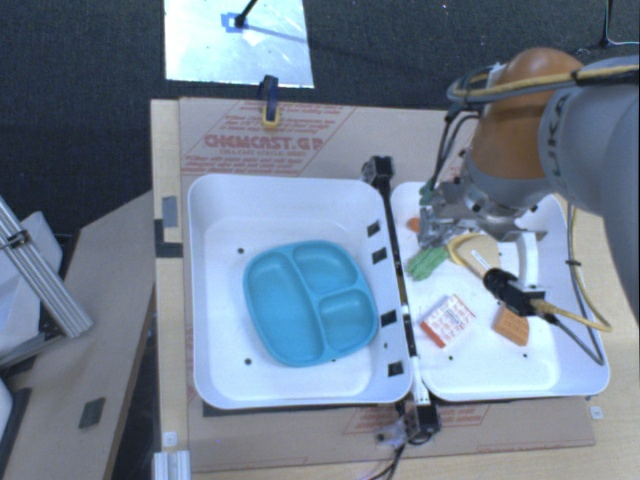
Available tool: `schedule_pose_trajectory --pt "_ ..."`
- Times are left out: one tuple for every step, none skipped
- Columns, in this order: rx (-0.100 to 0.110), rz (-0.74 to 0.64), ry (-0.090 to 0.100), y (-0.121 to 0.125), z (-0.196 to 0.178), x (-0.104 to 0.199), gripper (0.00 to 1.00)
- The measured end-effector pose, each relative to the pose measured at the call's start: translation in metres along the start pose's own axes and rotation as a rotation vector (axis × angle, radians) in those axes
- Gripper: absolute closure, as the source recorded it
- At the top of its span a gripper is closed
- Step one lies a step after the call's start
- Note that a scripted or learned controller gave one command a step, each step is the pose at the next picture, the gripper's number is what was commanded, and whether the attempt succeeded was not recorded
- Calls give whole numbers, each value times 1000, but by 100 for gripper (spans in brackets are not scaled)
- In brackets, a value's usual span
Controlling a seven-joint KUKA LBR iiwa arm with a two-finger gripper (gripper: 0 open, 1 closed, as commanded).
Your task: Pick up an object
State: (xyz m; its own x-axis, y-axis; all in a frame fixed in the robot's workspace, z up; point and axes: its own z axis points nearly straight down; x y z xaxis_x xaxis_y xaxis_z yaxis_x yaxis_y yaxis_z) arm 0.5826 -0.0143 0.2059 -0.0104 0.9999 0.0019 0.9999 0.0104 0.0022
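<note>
Two bins; in the right bin [560, 368] the gripper [437, 230] hangs over a green object [427, 262], which lies just below-left of it, long axis slanting. Its grasp I cannot tell.

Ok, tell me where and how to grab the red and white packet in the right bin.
The red and white packet lies flat and tilted on the floor of the right bin, apart from the brown block. Probably best to come straight down from above and close across its shorter sides, where bare floor leaves the fingers room.
</note>
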Motion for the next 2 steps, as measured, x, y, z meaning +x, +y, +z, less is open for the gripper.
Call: schedule_pose_trajectory --pt "-1 0 1 21 4 53 100" --pt "-2 0 2 35 -12 114 100"
